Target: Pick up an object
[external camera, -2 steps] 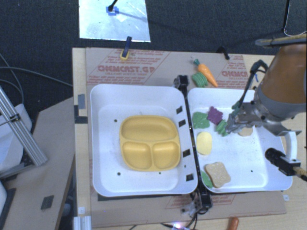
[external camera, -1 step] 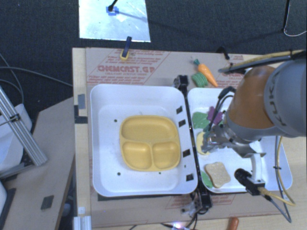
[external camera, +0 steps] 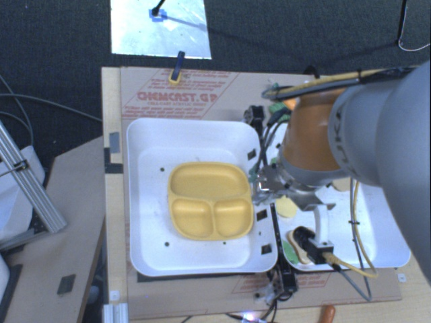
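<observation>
A yellow three-compartment plate (external camera: pixel 209 200) lies flat in the middle of the left white bin (external camera: pixel 145 180). The grey arm with its orange band (external camera: pixel 306 136) reaches in from the right and covers most of the right bin (external camera: pixel 387 247). My gripper (external camera: pixel 261 184) sits low over the divide between the two bins, right beside the plate's right rim. Just under the wrist in the right bin, a pale yellow piece (external camera: pixel 287 208) peeks out, and a small green and white thing (external camera: pixel 289 250) lies near the bin's front left corner.
Both bins rest on a brown cardboard sheet (external camera: pixel 182 93). A small blue and yellow tool (external camera: pixel 177 68) lies at its far edge. A shiny metal sheet (external camera: pixel 160 19) lies on the dark floor behind. Aluminium framing (external camera: pixel 27 180) stands at the left.
</observation>
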`<action>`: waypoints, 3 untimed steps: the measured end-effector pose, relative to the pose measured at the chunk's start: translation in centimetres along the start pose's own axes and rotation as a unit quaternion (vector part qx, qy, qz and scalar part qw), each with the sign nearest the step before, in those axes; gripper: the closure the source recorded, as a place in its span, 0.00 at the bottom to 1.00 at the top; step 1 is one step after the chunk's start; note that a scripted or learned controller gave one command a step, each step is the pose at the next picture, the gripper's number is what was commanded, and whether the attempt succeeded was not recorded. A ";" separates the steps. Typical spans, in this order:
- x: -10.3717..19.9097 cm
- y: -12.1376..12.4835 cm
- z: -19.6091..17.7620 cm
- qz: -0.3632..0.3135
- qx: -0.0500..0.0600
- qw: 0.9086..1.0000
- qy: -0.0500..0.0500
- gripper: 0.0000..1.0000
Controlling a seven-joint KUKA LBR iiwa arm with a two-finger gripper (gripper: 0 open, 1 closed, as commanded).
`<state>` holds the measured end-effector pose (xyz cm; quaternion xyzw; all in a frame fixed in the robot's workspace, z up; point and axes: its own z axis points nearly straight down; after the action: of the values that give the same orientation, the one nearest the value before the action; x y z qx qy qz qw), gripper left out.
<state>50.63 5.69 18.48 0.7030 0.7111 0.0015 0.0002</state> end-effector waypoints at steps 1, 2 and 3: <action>6.5 1.4 7.4 0.001 0.003 1.000 0.000 1.00; 7.6 -1.3 9.4 0.007 -0.010 1.000 -0.001 1.00; 11.5 6.8 9.8 0.004 0.001 1.000 -0.003 1.00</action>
<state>57.31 17.31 8.73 0.7056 0.7086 -0.0010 0.0019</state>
